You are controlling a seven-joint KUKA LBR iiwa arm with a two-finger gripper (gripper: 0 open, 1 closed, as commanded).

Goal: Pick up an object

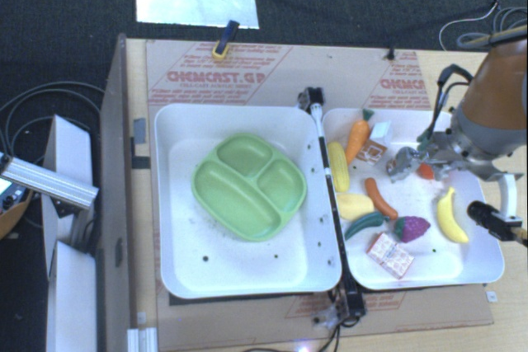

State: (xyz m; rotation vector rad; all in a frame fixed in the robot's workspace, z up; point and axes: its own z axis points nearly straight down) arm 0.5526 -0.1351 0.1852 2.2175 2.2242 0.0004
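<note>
Start far to the pincer's left, where the left bin [177,260] holds a green divided plate [249,186] and nothing else you could lift. Come toward the pincer across the divider and you reach the right bin [487,266], which carries all the toys: a corn cob [337,166] standing lengthwise along the divider, a carrot [357,140] above it, a small box [374,151] beside the carrot, then below these a yellow piece [355,206], an orange sausage [380,198], a green pepper [364,225], a purple grape bunch [413,227] and a red-and-white carton [390,254]. The pincer [404,165] hangs over the upper middle of this bin, on the tabletop's right side, and you cannot tell from here whether it is released or clenched; nothing is visibly caught in it. A small red-orange item [426,172] lies just to its right, partly hidden under the wrist. The likeliest candidate is the sausage, just below and left of the pincer, its long axis slanting from upper left to lower right, so expect a short drop and a turn across that axis. The banana [448,216] lies below and to the right, nearly upright.
</note>
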